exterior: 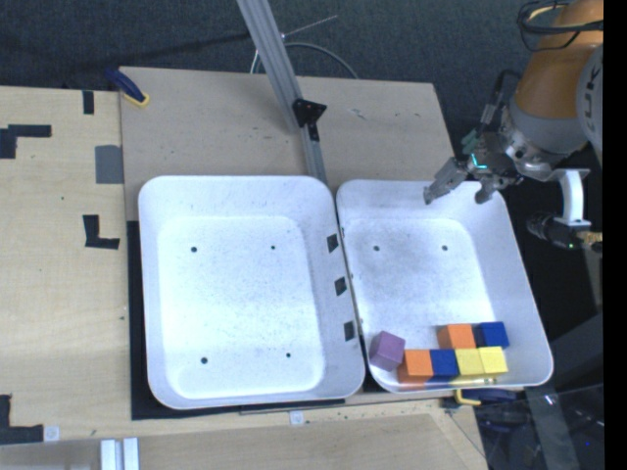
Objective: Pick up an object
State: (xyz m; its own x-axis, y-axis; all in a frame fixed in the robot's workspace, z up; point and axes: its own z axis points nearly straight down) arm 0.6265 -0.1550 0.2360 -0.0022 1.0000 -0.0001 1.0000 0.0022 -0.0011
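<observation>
Small blocks cluster at the near edge of the right bin [490, 233]: a purple block [388, 348], two orange blocks [418, 362] [456, 337], two blue blocks [444, 361] [491, 335] and two yellow blocks [470, 361] [493, 359]. My gripper [457, 190] hangs over the far right corner of that bin, well away from the blocks. Its two fingers are spread apart with nothing between them.
The left bin [235, 282] sits beside the right one on the wooden bench. A slanted metal rail [277, 62] runs from the top down to the gap between the bins. Black clips [338, 285] line the shared edge.
</observation>
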